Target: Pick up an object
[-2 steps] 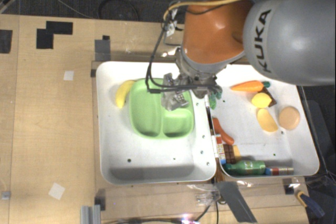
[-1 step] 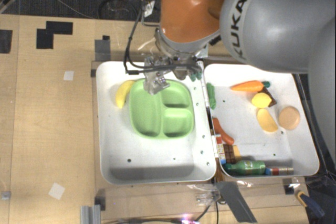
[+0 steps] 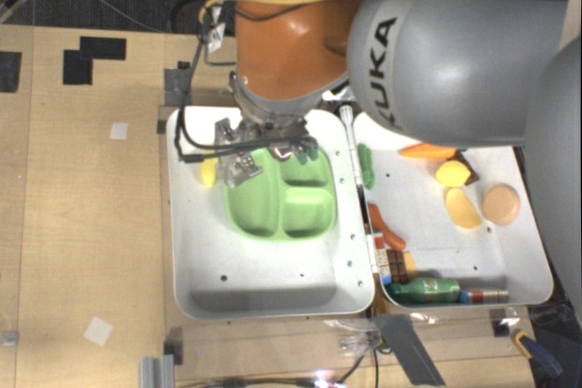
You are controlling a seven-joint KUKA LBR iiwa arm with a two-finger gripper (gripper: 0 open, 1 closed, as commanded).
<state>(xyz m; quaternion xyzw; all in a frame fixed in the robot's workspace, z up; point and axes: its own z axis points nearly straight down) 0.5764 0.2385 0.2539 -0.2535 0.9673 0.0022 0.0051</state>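
We see a smooth green divided tray (image 3: pixel 282 204) of moulded plastic in the left bin (image 3: pixel 195 277), mid-frame. The metal gripper (image 3: pixel 264 150) hangs over its upper edge, partly hiding it; whether it is clenched we cannot tell. A yellow piece (image 3: pixel 208 172) peeks out beside it.

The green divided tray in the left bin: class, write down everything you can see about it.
The green tray is a light green dish of what looks like moulded plastic, with rounded corners and raised ridges splitting it into compartments. It lies flat, open side up, on the floor of the left bin, towards the far end. Its compartments look bare. The gripper hangs over its far edge and hides that part; whether they touch cannot be told. A small yellow object lies just beside its left corner.
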